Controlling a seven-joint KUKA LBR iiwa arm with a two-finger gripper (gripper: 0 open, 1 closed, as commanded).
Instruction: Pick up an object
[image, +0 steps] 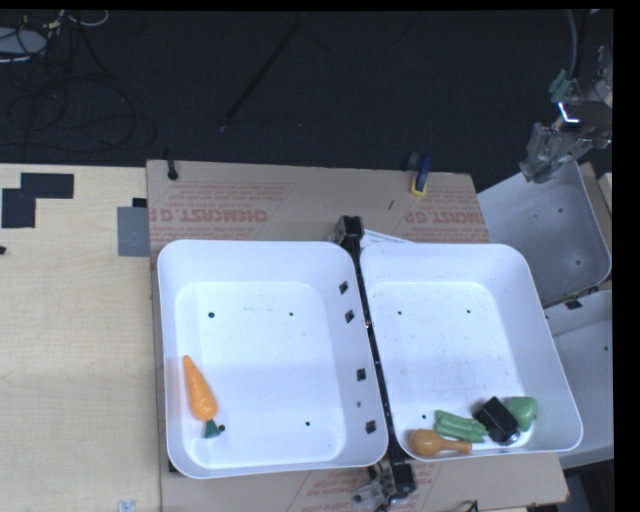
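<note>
The gripper (560, 140) waits far up right, jaw state impossible to tell, well apart from the cluster (478, 428) in the right bin (540, 300), which lies below it and slightly left.

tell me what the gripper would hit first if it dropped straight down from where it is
Probably the grey metal plate right of the bins. The gripper hangs at the upper right, outside the right bin, though depth is hard to judge from this one view.

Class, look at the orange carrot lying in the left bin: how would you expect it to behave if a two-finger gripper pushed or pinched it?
The carrot looks like a smooth moulded toy, so probably stiff and light. Its rounded, tapering body may roll, likely curving toward the thin end, if nudged sideways. Fingers closing on the taper might slip; the thicker part near the green top seems safer.
</note>
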